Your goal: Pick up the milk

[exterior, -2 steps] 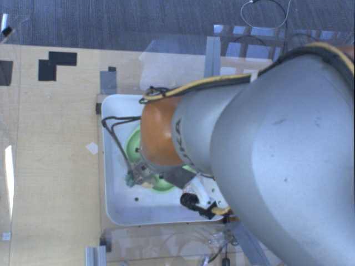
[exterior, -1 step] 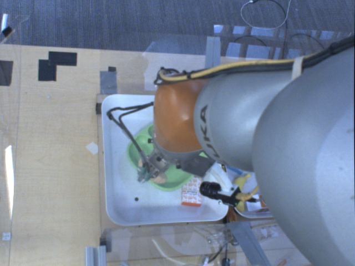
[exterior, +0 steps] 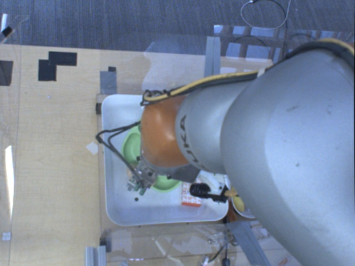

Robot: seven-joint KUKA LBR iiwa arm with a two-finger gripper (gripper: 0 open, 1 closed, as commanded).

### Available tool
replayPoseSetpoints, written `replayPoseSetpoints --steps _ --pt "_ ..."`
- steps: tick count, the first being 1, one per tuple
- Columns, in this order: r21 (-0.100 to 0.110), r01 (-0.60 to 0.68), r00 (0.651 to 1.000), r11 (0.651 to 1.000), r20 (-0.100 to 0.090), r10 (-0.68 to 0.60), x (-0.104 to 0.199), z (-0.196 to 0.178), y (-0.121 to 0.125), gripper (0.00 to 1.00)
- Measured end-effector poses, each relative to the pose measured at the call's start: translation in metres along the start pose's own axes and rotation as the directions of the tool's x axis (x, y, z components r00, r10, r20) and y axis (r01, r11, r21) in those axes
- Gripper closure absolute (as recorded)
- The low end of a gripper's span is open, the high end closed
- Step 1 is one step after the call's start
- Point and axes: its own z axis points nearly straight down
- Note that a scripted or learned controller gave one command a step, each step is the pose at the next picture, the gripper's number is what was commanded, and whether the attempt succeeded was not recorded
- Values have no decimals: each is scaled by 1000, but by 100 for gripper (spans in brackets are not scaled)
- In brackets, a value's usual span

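The gripper (exterior: 136,186) hangs low in the left bin (exterior: 119,215); I cannot tell its grip state. The milk carton (exterior: 191,198), white with a red edge, lies just to the view's right. A green plate (exterior: 132,147) lies just beyond.

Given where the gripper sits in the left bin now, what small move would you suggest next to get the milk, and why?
Probably a short shift toward the bin's near right part. The gripper hangs low over the green item in the white bin, while what looks like the milk carton, white with red print, lies to its right, partly hidden under the arm. Nothing shows between the fingers.
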Motion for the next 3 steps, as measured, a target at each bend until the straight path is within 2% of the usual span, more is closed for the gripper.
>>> replayPoseSetpoints --steps 1,2,3 --pt "24 126 992 992 -17 -126 8 -79 3 100" --pt "-1 588 809 809 -2 -588 7 3 8 100" --pt "9 687 726 726 -24 -687 -38 -108 -32 100"
